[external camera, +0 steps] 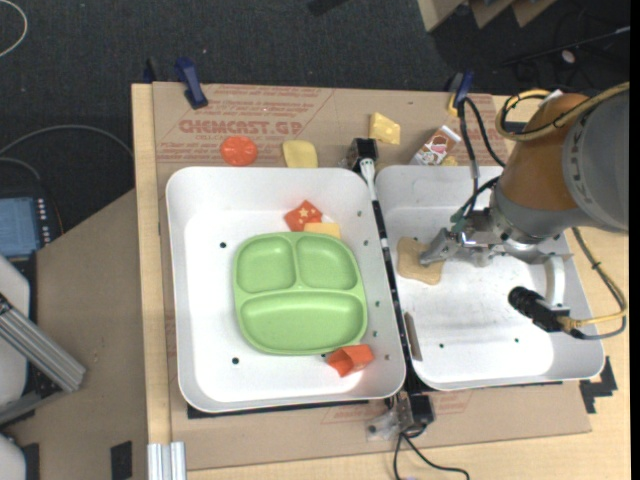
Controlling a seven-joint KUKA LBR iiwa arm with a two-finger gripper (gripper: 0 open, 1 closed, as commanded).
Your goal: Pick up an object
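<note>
Two white bins (pixel 190 268), one green divided plate (pixel 298 293) in the left bin, two orange-red blocks (pixel 303 214) beside that plate, one tan piece (pixel 418 264) in the right bin

Red print "CHEMCAST. G P" on cardboard sheet (pixel 300 123) behind bins; rest illegible.

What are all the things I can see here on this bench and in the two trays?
Bins: 2, white, side by side on the board, left and right.
Plate: 1, green, three compartments, in the left bin.
Red blocks: 2, one behind the plate, one at its front corner.
Pale block: 1, yellowish, left bin, beside the rear red block.
Tan piece: 1, right bin, at its left wall.
Orange disc: 1, on the board behind the bins.
Yellow pieces: 2, on the board.
Small carton: 1, red and white, on the board.
Arm: 1, grey and orange, from the right.
Gripper: 1, at the tan piece.
</note>
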